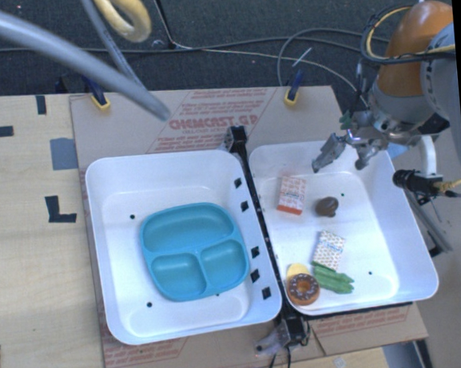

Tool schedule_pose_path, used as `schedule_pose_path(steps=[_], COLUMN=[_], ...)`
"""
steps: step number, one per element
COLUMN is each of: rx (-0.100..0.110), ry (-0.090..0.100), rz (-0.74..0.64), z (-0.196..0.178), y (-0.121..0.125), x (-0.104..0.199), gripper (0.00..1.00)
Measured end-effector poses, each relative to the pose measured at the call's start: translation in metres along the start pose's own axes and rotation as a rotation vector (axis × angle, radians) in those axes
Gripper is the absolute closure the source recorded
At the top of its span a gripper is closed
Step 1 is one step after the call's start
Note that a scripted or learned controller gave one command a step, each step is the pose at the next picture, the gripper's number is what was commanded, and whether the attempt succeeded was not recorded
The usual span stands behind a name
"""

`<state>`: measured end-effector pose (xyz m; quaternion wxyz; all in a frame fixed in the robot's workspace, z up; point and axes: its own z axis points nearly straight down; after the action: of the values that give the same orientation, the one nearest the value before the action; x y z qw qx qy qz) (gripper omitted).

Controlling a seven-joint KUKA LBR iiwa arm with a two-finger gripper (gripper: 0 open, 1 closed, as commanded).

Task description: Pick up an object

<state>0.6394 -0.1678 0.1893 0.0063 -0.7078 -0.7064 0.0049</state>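
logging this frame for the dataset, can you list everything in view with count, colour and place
bins: 2, white, side by side on the bench
divided tray: 1, light blue, three compartments, in the left bin
small carton: 1, white and orange, upper part of the right bin
brown lump: 1, dark brown, right of the carton
patterned packet: 1, white with green print, middle of the right bin
green item: 1, green, near the right bin's front edge, below the packet
doughnut: 1, brown with pink, front left corner of the right bin
clamps: 2, yellow, at the cardboard's far edge
end effector: 1, grey, open, above the right bin's far edge, holding nothing
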Motion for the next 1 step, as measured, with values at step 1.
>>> schedule_pose_path(steps=[1], rx=[-0.014], ry=[-0.002], rz=[-0.004], z=[-0.0098], y=[0.0031], x=[0.0004], gripper=[0.00])
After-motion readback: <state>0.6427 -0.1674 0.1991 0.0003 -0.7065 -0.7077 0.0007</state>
